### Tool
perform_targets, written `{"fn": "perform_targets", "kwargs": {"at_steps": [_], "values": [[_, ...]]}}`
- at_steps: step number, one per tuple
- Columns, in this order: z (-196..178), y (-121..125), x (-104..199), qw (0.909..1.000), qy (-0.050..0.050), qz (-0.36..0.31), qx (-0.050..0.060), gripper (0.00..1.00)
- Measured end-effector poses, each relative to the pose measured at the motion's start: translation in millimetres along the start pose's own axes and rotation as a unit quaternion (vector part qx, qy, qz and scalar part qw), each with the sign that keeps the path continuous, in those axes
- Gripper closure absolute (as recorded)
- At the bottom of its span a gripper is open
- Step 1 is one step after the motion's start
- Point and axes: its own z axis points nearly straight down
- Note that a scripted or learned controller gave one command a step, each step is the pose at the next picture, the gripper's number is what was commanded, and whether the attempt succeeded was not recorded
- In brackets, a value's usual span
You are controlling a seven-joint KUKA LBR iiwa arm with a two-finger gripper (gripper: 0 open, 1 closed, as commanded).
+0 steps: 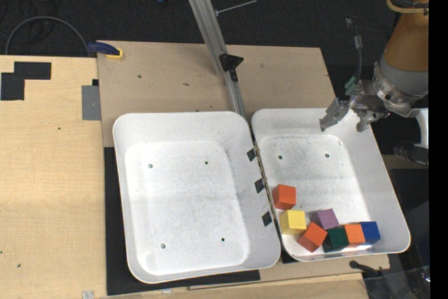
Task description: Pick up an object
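Observation:
Several small blocks lie at the near end of the right bin (364,150): an orange-red block (284,196), a yellow block (294,221), a purple block (325,218), a red-orange block (313,236), a dark green block (337,239), an orange block (355,233) and a blue block (369,231). My gripper (346,117) hangs over the bin's far right corner, well away from the blocks. Its two fingers are spread apart with nothing between them.
The left bin (140,129) sits beside the right one, with black clips along the shared edge. A slanted aluminium rail (208,24) rises behind the bins. The wooden bench extends to the left.

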Motion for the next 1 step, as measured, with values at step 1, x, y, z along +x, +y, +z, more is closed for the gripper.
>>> {"fn": "perform_targets", "kwargs": {"at_steps": [1], "values": [[95.9,-6.2,57.4,1.0,0.002,0.0,0.004,0.0]]}}
